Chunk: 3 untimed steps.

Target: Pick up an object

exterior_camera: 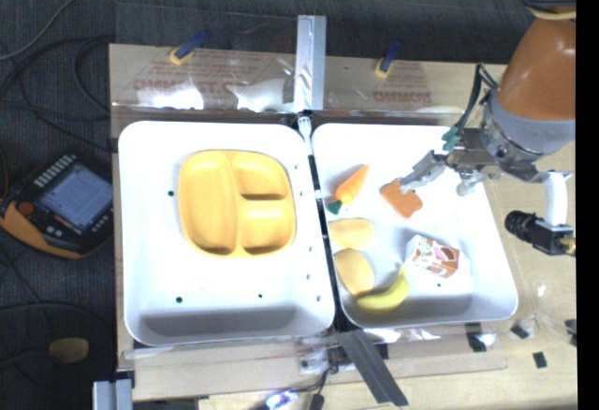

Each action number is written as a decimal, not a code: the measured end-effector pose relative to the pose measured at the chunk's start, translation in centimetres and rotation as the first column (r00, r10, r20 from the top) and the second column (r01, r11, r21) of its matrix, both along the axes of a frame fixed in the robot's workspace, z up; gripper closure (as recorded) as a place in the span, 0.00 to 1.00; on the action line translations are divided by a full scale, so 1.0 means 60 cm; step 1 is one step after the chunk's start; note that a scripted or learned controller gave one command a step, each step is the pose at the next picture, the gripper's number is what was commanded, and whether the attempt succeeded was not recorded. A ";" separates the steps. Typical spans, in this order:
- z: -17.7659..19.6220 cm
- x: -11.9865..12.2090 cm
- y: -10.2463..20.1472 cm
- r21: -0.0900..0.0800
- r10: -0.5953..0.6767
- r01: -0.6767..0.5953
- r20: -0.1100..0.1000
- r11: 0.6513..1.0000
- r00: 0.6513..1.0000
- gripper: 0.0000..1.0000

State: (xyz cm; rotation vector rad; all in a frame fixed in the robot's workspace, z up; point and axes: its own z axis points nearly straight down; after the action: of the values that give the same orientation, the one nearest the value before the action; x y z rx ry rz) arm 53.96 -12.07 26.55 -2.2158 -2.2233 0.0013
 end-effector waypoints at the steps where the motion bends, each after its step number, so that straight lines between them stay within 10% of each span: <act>1: 0.115 -0.051 -0.063 -0.001 0.154 -0.154 0.004 0.988 0.988 0.00; 2: 0.137 -0.009 -0.058 0.000 0.089 -0.089 0.002 0.996 0.996 0.00; 3: -0.116 -0.019 -0.062 0.000 0.111 -0.111 0.000 0.994 0.994 0.00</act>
State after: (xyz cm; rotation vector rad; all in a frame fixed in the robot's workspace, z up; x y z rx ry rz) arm 52.84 -15.81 19.59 -2.0890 -2.3428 0.0015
